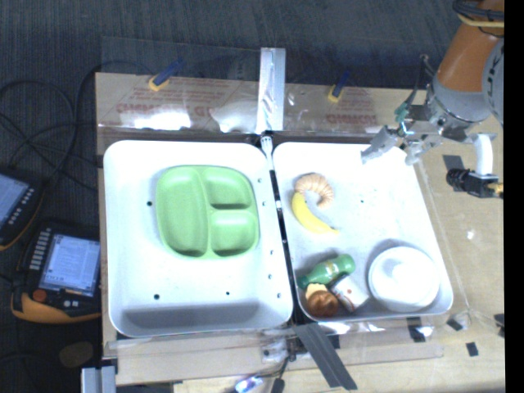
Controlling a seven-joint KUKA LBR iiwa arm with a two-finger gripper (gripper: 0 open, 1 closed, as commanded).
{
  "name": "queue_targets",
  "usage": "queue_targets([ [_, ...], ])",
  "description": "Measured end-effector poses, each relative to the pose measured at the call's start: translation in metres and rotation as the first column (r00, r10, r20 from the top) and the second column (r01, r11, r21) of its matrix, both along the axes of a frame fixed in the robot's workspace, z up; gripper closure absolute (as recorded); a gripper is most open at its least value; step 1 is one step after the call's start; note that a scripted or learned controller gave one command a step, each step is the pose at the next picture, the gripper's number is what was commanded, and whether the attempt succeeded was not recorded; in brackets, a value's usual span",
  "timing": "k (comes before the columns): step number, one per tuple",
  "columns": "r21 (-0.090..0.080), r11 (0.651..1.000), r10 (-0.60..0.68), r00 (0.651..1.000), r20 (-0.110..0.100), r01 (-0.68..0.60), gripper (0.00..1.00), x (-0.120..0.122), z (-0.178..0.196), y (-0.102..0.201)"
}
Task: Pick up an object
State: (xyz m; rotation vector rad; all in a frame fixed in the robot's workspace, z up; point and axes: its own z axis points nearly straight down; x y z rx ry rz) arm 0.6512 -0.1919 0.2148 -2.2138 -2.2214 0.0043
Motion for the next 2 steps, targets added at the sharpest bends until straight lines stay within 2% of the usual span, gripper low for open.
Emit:
queue_targets([
  [1, -0.002, 0.960, 0.279, 0.960, 0.004, -0.279, 0.00, -0.0182, -0.1240, 0.0763],
  [2, 0.000, 0.961, 0.278, 0.961, 0.003, -0.278, 1.00, -0.0174, -0.1171, 0.0764],
])
